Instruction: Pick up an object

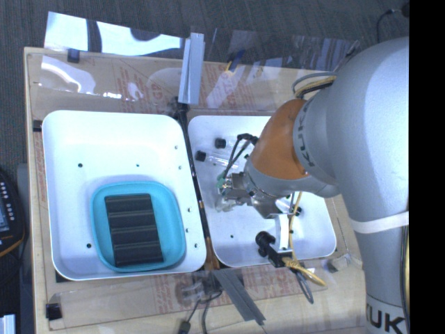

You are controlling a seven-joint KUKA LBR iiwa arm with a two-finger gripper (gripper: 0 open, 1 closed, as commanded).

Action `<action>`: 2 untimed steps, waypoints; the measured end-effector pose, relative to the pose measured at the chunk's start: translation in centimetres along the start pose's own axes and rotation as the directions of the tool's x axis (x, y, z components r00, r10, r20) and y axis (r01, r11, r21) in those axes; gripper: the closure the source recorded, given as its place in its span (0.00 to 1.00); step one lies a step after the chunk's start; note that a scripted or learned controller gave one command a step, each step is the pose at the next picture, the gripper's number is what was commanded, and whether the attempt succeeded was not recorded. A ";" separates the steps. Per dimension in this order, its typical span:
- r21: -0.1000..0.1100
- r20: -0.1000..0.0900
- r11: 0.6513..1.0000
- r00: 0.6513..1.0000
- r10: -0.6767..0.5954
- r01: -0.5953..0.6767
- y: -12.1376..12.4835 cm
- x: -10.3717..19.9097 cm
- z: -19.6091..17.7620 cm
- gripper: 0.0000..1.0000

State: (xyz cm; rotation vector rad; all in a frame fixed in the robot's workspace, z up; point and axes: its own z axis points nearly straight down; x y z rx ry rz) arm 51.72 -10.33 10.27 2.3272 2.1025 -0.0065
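Note:
My gripper (228, 195) reaches down into the right bin (316, 245), near that bin's left wall. The grey arm with its orange band (278, 148) covers much of the bin's middle and right. A small green bit (222, 181) shows right at the gripper, and I cannot tell whether it is gripped. Two small black objects lie in the right bin's far left part, one (220, 143) farther back and one (200, 156) close to the left wall. A thin clear piece (217, 161) lies between them and the gripper.
The left bin (69, 152) holds a light blue tray (174, 218) with a black ridged block (133, 228) in it, at the near middle. A grey bar (191, 68) stands behind the wall between the bins. Clear plastic sheeting lies along the back of the bench.

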 end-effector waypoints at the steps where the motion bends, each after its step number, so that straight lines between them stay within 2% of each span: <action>1: 0.007 -0.005 0.945 0.945 0.328 -0.328 3.4 1.7 1.2 1.00; 2: 0.005 -0.006 0.929 0.929 0.371 -0.371 7.5 3.9 -8.9 1.00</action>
